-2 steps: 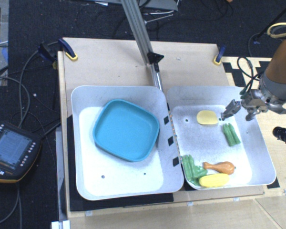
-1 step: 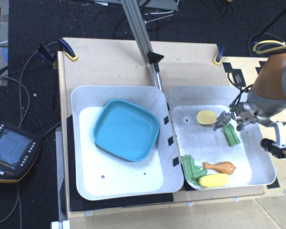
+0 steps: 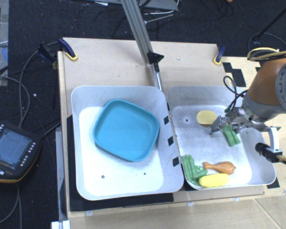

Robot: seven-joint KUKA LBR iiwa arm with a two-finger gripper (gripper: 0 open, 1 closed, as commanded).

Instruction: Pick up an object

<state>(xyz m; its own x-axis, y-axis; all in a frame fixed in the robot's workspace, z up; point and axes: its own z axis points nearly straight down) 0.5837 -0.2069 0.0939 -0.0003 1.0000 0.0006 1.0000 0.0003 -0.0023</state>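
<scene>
In the right bin [image 3: 257, 175], claw [image 3: 221, 124] seemingly clamped on green piece [image 3: 231, 136], long axis toward the near-right corner.

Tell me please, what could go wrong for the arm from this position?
1. The tool sits low in the right bin, between the yellow disc and a green piece. It might nudge either aside instead of gripping.
2. The green piece lies close under the wrist, so a closing grasp could miss it.
3. The drumstick, yellow piece and green toy crowd the bin's near edge; picking there may catch two.
</scene>
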